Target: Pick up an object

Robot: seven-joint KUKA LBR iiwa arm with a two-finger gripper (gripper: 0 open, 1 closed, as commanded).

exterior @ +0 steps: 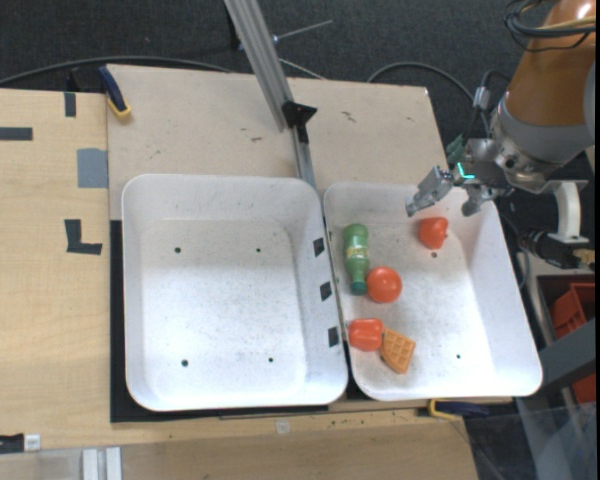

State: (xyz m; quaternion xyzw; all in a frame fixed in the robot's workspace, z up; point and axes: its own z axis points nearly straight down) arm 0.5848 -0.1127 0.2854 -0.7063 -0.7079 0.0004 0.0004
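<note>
1. the bench [220,108] carries everything, a pale board with the two bins parked on it, and the right bin is my landmark from here on.
2. the arm [550,78] comes in from beyond the right bin's far right corner, grey body, orange band up top, wrist tipped down toward the bin.
3. the left bin [220,288] sits hard against the right bin's left wall, nothing in it that i can make out.
4. the right bin [500,318] is where the action is: all five small things lie inside it.
5. the gripper [446,196] hangs over the right bin's far end, fingers spread wide and nothing between them, so it's released, no catch yet.
6. the green bottle [356,256] lies flat near the right bin's left wall, lengthwise.
7. the red ball [384,285] sits touching the bottle's near end, toward the bin's middle.
8. the waffle piece [398,351] lies near the right bin's front, just beside the orange-red piece [366,334] on its left.
9. the small red piece [433,231] rests in the right bin's far half, just below the open fingers; i'd judge it the likeliest target.
10. step in hand, as i read it: the approach. the next move calls for centring the fingers over that piece, dropping to the bin floor, then closing squarely so it doesn't squirt out sideways.
</note>
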